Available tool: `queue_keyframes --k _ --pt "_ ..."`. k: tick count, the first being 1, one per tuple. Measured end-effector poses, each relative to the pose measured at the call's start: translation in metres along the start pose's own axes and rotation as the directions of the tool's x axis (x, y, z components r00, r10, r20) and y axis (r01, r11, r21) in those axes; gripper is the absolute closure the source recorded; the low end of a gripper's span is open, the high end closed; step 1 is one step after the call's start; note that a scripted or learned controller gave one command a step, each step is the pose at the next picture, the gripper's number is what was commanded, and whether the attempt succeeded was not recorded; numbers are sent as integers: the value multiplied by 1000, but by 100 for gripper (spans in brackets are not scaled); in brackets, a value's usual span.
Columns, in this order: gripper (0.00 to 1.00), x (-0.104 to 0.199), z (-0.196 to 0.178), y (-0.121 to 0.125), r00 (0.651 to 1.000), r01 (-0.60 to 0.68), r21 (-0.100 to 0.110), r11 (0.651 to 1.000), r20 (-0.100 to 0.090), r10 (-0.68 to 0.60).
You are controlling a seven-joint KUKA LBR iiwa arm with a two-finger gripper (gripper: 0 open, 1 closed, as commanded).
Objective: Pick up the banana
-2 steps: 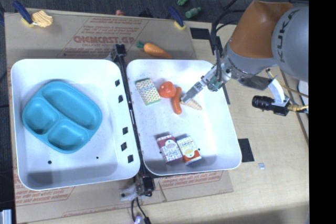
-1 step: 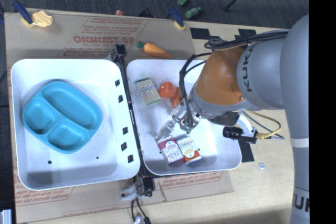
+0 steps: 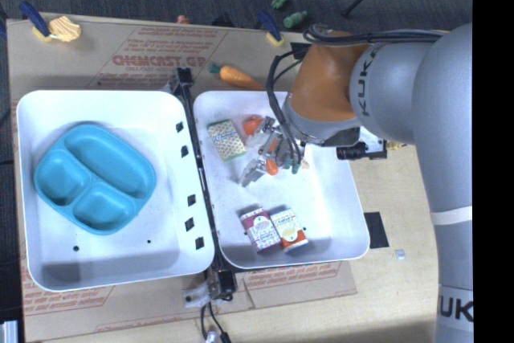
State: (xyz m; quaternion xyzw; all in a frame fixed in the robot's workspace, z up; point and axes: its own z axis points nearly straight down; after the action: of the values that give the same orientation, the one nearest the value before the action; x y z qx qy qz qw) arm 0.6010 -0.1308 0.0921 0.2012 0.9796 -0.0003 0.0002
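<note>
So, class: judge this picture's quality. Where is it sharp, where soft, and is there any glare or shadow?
In the camera view, the blue tray and two juice cartons look fairly sharp; the gripper is a cluttered, soft tangle. Lighting is even, the right bin shows no harsh glare, and soft shadow lies in the left bin at its near corner.

Cartons [image 3: 273, 230] beside open bin floor [image 3: 333, 201]
</note>
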Motion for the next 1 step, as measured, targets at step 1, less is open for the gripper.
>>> queue_keyframes --k 1 --pt "0 11 0 32 928 373 0 928 -2 -373"
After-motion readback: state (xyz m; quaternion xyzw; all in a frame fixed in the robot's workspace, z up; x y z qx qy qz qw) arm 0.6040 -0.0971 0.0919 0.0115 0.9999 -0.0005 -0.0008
